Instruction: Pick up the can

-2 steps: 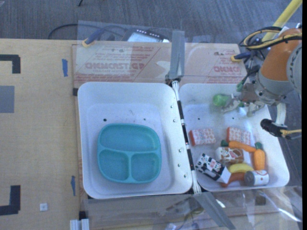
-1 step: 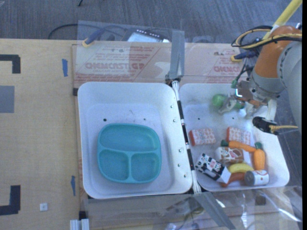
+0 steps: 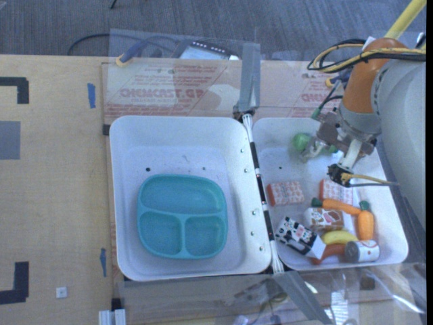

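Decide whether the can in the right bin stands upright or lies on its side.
On its side: the can lies near the right bin's front edge, grey round end facing left, white body running right.

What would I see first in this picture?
The big teal plate, alone in the left bin, stands out first. Next come the colourful toy foods heaped at the near end of the right bin, and the arm's orange band over its far corner.

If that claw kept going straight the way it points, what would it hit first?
Probably the small green item beside the gripper, at the back of the right bin; depth is unclear, so it might meet the bin floor.
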You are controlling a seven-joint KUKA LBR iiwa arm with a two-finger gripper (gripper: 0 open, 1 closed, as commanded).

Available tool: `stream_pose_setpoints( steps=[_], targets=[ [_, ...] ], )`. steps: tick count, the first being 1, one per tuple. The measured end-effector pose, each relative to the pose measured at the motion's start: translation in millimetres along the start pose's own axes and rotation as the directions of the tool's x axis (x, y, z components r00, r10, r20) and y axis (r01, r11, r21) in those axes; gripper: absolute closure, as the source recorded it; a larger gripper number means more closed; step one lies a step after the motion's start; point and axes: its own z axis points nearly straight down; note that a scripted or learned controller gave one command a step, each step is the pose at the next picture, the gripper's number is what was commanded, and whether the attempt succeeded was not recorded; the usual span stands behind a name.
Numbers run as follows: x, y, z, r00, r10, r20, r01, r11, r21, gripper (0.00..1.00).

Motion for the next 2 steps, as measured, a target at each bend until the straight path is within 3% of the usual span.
stream_pose_setpoints(
  steps=[1,2],
  targets=[
    [1,0,0,1.0,-0.001,-0.001,0.001,1.0,0.0,0.0],
    [0,-7,-155,0.996,0.08,-0.046,-0.082,0.996,-0.038,0.0]
  ],
)
